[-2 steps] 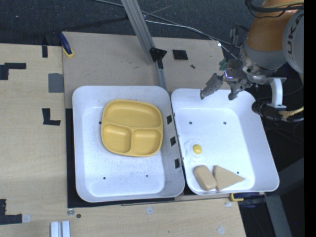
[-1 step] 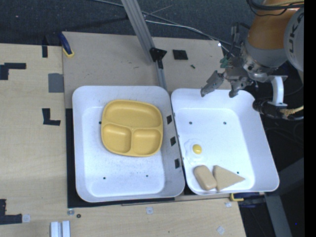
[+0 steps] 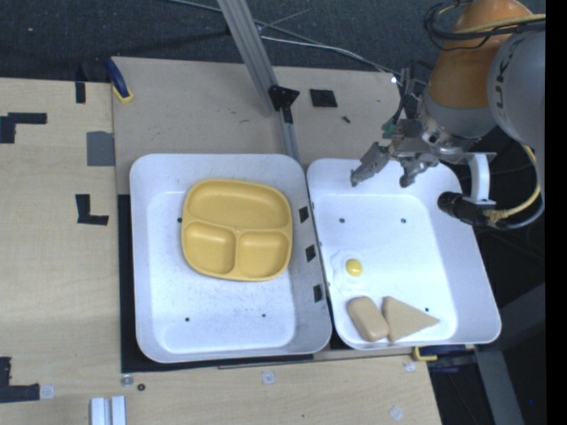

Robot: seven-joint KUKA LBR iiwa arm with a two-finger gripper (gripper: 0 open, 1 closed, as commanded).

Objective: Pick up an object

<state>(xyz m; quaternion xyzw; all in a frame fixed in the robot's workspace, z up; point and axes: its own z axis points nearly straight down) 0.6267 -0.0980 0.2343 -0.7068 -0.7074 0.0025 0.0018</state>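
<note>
My gripper point(image 3: 386, 173) hangs over the far edge of the right bin point(image 3: 461, 264), open, with nothing between its two spread fingers. In that bin's near part lie a small yellow ball point(image 3: 353, 267), a tan oblong block point(image 3: 366, 318) and a tan wedge point(image 3: 408, 317) side by side. A yellow divided plate point(image 3: 237, 228) rests in the left bin point(image 3: 159, 308). All of these objects sit well away from the gripper, toward the near side.
A grey metal pole point(image 3: 252, 47) slants across the bench behind the bins. The arm's orange band point(image 3: 474, 47) and cables occupy the upper right. Black clips point(image 3: 309, 253) sit on the ridge between the bins.
</note>
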